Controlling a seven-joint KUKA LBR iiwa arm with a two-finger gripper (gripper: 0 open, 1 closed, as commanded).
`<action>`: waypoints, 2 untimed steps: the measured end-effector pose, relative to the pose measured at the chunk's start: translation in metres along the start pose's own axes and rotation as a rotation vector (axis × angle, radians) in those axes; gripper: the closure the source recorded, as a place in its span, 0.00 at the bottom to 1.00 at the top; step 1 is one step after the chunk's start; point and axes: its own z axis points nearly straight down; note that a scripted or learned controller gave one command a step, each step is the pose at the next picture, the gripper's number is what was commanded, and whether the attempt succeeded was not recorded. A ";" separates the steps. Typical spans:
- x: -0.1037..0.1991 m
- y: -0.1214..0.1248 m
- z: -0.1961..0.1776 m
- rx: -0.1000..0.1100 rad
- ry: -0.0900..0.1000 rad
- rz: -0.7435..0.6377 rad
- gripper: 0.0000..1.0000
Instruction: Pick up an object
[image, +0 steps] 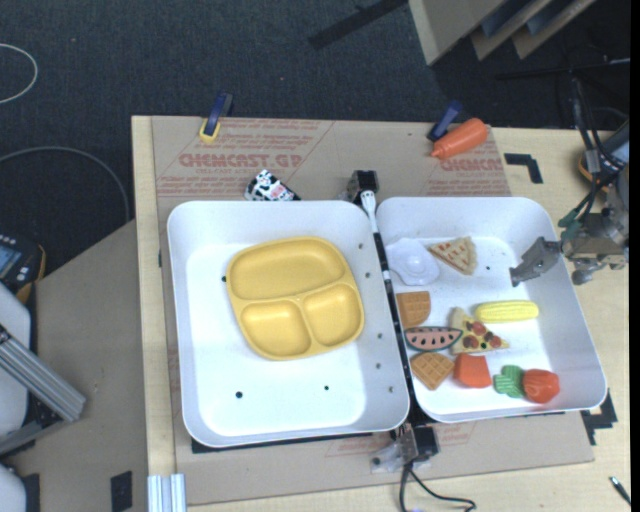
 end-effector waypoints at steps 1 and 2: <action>0.000 0.002 -0.006 -0.011 -0.003 -0.003 0.00; 0.003 0.005 0.057 -0.004 0.000 -0.003 0.00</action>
